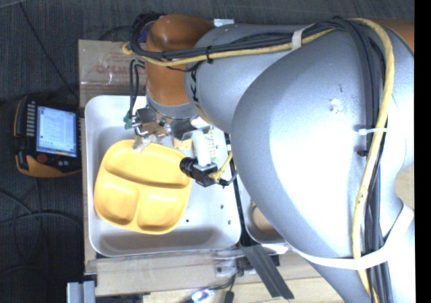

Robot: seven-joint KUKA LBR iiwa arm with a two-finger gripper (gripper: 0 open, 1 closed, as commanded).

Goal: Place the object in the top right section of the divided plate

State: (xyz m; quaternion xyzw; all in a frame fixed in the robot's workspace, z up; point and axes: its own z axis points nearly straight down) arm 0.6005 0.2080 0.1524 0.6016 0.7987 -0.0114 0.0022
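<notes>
A yellow divided plate point(140, 187) lies in the left white bin point(108, 116), with one long section along its upper side and two smaller ones below. My gripper point(149, 135) hangs right over the plate's upper right rim, below the orange wrist band. Its metal tips sit at the rim's edge. A black and white part of the tool point(199, 160) overlaps the plate's right edge. The arm's body hides the wrist area, and I cannot make out any object between the tips.
The big grey arm covers nearly all of the right bin point(259, 227) and the right half of the view. A teach pendant point(48, 135) lies on the floor left of the bench. A cardboard piece point(108, 66) sits behind the left bin.
</notes>
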